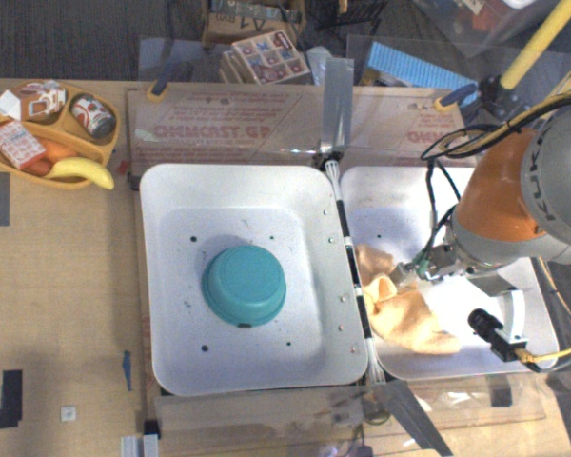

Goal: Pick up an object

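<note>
Arm [514, 198]: enters from the right of the frame, orange band above the wrist, over the right bin.
Hand [421, 269]: low in the right bin [400, 184], at the upper edge of the cloth; whether it is apart or together cannot be told.
Cloth [409, 317]: yellow-tan, crumpled, in the lower left of the right bin, against the wall next to the left bin.
Bowl [245, 285]: teal, upside down, centre of the left bin [171, 208], well apart from the hand.
Tray [52, 141]: yellow, upper left of the frame on the bench [57, 303], holding a banana [81, 169] and small items.
</note>
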